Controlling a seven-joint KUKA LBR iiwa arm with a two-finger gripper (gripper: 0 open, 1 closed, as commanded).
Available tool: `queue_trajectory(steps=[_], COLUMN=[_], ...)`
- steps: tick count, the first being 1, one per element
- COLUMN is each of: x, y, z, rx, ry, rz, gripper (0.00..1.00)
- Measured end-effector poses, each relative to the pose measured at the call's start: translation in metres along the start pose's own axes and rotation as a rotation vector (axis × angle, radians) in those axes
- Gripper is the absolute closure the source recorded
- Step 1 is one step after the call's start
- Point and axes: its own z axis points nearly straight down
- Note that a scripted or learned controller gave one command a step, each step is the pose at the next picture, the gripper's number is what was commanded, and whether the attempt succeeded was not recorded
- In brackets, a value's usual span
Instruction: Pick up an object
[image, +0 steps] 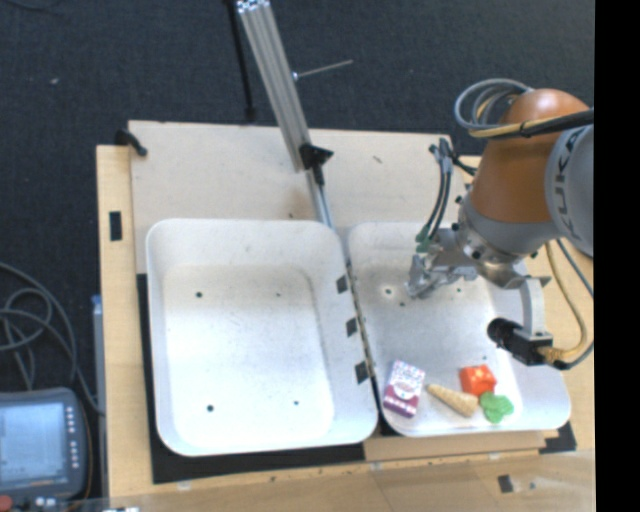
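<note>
My gripper hangs over the upper middle of the right bin, pointing down, with nothing seen between its fingers. Along the near edge of that bin lie a purple and white carton, a tan cone-shaped piece, a red block and a green piece. All of them sit well below and to the right of my gripper, apart from it.
The left bin lies beside the right one, with clips along the shared edge. A slanted metal pole rises from the back of the bench. A black fitting with cables sticks out over the right bin's right side.
</note>
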Motion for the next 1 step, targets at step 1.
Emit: queue_trajectory(steps=[1], x=[0.0438], y=[-0.0201], z=[-0.0013], rx=[-0.001], ry=[0.0], rz=[0.0], gripper=[1.0])
